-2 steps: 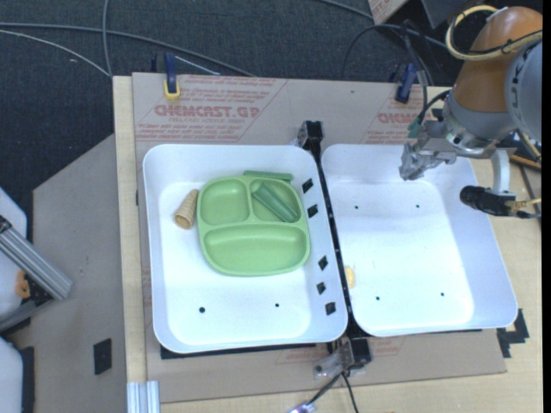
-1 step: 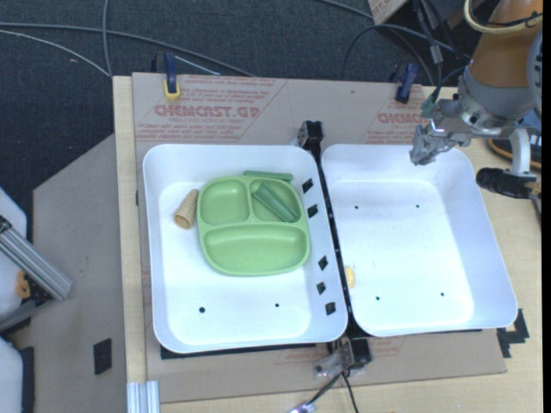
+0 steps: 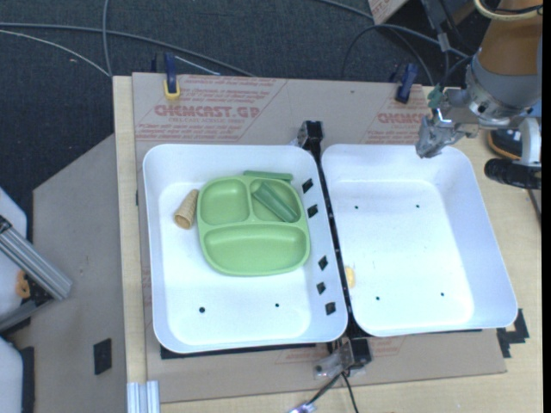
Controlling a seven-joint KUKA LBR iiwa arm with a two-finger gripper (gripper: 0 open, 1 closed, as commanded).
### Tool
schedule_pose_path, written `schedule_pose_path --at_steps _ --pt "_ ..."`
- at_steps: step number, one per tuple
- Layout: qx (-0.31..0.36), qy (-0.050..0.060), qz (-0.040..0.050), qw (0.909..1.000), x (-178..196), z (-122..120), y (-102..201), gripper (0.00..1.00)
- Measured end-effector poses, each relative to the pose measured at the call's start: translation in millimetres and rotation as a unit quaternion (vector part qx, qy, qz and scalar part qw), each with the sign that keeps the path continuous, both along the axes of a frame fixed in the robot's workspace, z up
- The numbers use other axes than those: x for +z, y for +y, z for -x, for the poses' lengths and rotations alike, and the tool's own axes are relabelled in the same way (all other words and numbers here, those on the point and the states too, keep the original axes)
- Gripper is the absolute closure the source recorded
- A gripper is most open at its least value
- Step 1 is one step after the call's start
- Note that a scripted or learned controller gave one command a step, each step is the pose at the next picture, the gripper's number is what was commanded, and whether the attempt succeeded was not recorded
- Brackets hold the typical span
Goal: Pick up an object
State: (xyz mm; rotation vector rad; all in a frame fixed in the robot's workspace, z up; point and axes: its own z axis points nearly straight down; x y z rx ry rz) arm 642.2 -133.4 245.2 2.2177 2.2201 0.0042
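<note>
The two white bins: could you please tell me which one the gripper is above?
The right bin; the gripper hangs over its far edge, while the left bin holds the green plate.

The grey arm with its orange band (image 3: 510,33) is cut off by the top and right edges, and its end effector (image 3: 430,144) is too small and blurred to show how its fingers stand. A small yellowish object (image 3: 349,275) between the two white bins is too small to identify. The brown board worktop (image 3: 215,101) runs off the bottom edge.
</note>
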Motion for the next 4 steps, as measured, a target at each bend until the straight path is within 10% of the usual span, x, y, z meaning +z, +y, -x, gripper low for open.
schedule_pose_path --at_steps 4 --pt "0.002 0.004 -0.0018 1.0000 10 11 223 1.00"
